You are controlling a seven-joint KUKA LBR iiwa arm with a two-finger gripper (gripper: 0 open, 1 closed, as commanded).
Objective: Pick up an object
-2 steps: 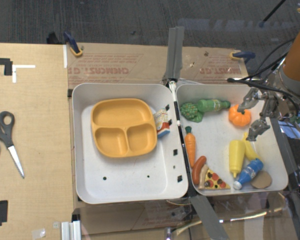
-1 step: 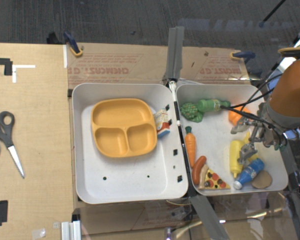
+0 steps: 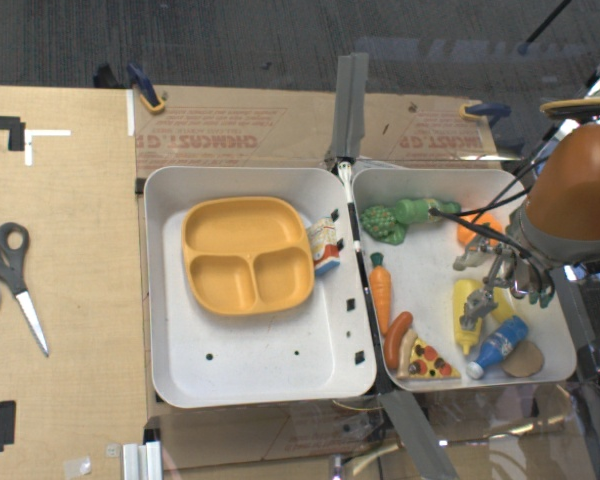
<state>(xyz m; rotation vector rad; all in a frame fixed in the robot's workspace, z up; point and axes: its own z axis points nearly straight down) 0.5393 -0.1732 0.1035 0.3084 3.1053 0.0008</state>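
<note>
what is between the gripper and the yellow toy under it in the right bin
Nothing visible. The gripper hangs right above the yellow toy in the right bin, its fingertips over the toy's middle. The blue bottle lies close at the toy's near right side, beside it and not over it.

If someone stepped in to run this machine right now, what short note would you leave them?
Gripper: low in the right bin, over the yellow toy; grip unclear.
Right bin also holds broccoli, carrot, sausage, pizza slice and blue bottle.
Left bin holds a yellow divided plate.
Done: nothing visibly lifted.
Left: grasp one object and raise it.
</note>
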